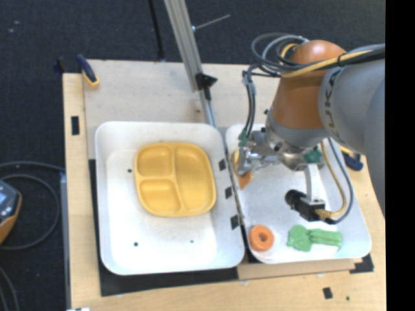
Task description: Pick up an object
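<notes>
Although the gripper [244,162] hangs low at the upper left of the right bin [363,238], hard by the divider, whether it is wide, narrow or holding anything cannot be told from this slant; a small orange-yellow piece [243,179] shows just beneath it. Likeliest candidates lie toward the lower middle of the frame: an orange ring [262,238] and a green toy [314,238], both probably light, stiff plastic, best pinched across the ring's rim or the toy's narrow middle. A yellow divided tray [175,178] sits in the left bin [117,238].
</notes>
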{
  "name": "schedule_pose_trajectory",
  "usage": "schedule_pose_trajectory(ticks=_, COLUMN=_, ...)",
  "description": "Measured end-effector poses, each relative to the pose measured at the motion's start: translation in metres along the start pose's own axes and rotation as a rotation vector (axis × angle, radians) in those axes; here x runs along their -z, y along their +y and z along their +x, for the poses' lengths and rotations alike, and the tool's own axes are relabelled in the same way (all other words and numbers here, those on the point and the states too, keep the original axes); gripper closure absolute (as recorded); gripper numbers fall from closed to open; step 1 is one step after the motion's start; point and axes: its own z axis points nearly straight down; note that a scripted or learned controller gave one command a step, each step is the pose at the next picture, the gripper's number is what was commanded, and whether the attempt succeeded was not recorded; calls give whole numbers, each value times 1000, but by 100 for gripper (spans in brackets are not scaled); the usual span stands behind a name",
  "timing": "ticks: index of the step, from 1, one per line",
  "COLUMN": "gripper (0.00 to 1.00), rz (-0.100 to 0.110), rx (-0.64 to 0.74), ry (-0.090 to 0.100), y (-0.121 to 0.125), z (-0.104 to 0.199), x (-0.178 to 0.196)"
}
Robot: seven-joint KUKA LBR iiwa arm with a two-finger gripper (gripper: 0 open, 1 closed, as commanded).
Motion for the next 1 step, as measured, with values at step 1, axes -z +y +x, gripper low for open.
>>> schedule_pose_trajectory(ticks=1, gripper=100, rz=4, rx=-2, ry=-1, y=-1, z=47, x=-8)
